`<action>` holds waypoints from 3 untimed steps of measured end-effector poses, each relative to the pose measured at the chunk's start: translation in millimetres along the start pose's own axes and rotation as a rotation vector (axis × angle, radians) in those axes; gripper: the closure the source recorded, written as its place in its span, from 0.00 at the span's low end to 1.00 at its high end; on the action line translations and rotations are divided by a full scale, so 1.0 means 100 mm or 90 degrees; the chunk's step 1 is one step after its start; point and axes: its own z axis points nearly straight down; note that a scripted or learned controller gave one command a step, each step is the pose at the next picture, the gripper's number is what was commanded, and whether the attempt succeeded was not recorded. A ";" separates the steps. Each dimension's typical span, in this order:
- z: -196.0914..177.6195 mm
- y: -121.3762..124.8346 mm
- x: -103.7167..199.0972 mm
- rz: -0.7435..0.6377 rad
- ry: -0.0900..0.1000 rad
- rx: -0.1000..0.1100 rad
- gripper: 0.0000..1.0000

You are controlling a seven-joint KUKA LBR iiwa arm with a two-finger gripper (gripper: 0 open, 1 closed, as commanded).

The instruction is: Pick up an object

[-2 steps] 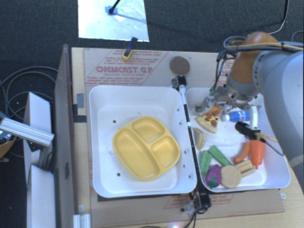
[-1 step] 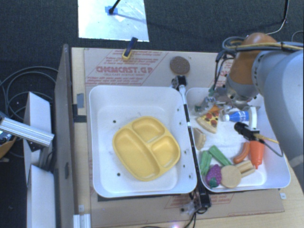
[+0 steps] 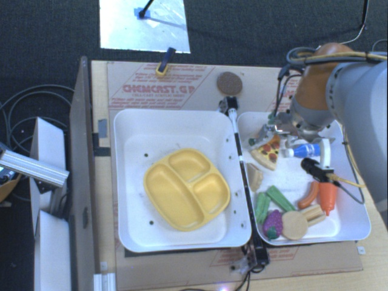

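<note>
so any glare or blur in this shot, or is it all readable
Camera view: the shiny silver sheet on the dark floor throws bright glare; the two white bins are evenly lit with soft shadows; the yellow divided plastic tray is sharp; the grey arm's gripper looks slightly blurred, and the small toys around it are hard to make out.

The grey arm enters from the right, its orange band sitting just above the wrist. Below that band the gripper points down and to the left, its metal end low and hard to make out clearly.
</note>
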 end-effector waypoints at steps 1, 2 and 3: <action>0.09 0.16 -0.05 -0.003 0.004 0.011 0.00; 0.10 0.08 -0.08 -0.001 0.001 0.000 0.00; 0.11 0.11 0.11 -0.002 -0.004 0.006 0.00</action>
